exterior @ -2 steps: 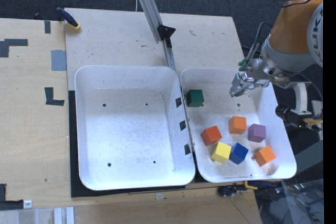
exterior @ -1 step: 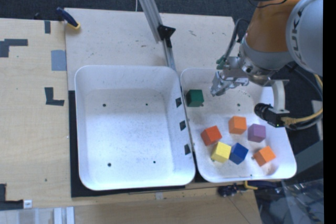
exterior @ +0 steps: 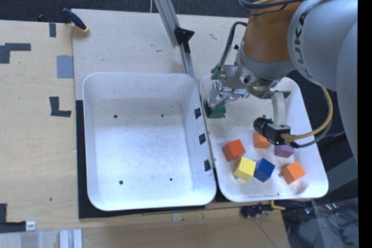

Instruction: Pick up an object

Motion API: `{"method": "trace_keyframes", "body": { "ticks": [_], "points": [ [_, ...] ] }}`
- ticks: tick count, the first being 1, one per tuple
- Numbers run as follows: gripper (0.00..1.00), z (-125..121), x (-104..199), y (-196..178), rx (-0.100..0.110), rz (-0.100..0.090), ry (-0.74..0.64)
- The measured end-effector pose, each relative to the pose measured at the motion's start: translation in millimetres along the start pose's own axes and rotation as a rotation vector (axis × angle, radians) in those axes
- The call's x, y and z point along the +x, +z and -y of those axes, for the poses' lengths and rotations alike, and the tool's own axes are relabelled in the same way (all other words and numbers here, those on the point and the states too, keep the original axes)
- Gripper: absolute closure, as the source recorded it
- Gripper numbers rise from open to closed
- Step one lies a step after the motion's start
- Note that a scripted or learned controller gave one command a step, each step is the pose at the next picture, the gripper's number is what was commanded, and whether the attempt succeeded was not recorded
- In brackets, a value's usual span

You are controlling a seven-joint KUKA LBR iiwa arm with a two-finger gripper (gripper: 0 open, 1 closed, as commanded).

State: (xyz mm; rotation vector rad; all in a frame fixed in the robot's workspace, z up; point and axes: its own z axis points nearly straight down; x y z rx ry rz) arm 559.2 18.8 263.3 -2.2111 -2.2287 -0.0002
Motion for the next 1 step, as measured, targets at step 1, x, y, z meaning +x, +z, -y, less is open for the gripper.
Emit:
{"method": "trace_keyframes", "body": {
  "ticks": [1],
  "points": [
    [1.00, -4.5, 43.1, 11.3, 0.002, 0.001, 0.002]
  ]
}}
